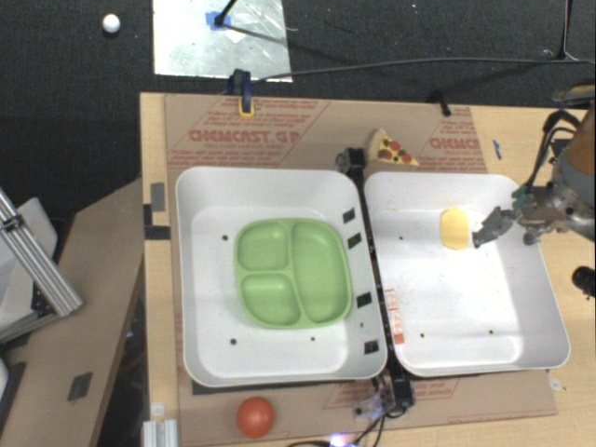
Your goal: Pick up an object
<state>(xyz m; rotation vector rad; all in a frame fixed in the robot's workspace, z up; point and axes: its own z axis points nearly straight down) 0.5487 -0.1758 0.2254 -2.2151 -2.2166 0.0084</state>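
Yellow and oblong, the object (pixel 454 228) lies in the right bin (pixel 531 338), toward its far edge, long axis running roughly from the far edge to the near edge. My gripper (pixel 486 231) hangs just beside it on the right, nothing between the jaws; whether they are spread I cannot tell. The left bin (pixel 200 343) holds a green divided tray (pixel 291 272). A red ball (pixel 255 416) sits on the table at the near edge.

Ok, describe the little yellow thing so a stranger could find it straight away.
Look in the right-hand white bin, toward its far edge. The yellow object lies there, just left of the gripper. It is the one loose item in that bin, small, rounded and pale yellow.
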